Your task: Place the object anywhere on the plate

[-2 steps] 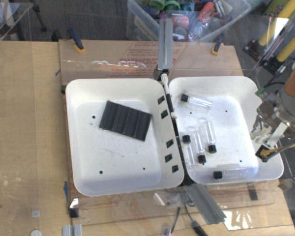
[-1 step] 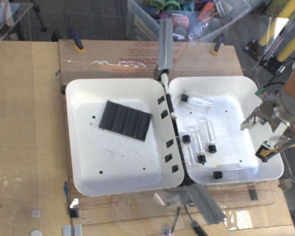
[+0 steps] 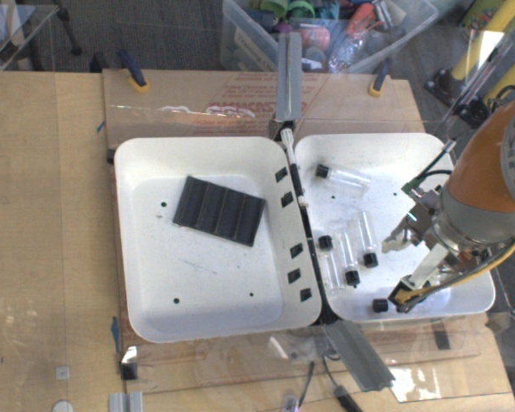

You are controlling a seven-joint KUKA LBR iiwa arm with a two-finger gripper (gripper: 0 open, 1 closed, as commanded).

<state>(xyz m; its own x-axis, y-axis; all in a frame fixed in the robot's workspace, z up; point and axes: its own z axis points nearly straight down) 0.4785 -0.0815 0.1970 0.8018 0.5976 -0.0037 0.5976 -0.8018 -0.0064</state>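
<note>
**Gripper low over the right bin, plate alone in the left**

Camera view: The dark grey ribbed rectangular plate (image 3: 220,210) lies flat in the left white bin (image 3: 146,307), nearer that bin's far edge, turned a little askew, with nothing on it. The right white bin (image 3: 386,148) holds clear plastic tubes with black caps. One tube (image 3: 343,178) lies near the far edge. Three more tubes (image 3: 350,247) lie close together towards the front, near the edge shared with the left bin. The gripper (image 3: 401,245) hangs over the right bin's front right part, just beside that cluster. I cannot tell whether it is spread or closed, and no tube shows in its grasp. Behind the bins, at the bench's far edge, stands a clear plastic tub of colourful oddments (image 3: 326,11).
</note>
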